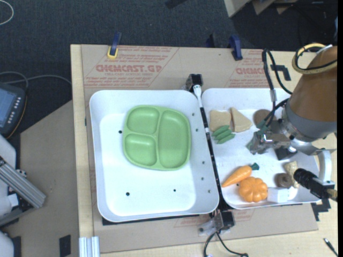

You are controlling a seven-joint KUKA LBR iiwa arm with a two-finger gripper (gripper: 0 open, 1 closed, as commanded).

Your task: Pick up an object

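Brown bench (161, 63) with two white bins. In the right bin (241, 95), the jaws (260, 142) hang over bare floor, their spread not discernible; the carrot (237, 175) lies just below-left, long axis slanting toward them.

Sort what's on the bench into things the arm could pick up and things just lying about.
For the job:
hand, low in the right bin
carrot
orange pumpkin
green pea pod
two tan wedges

Lying about:
green divided plate in the left bin
yellow clamp and blue clamp on the back edge
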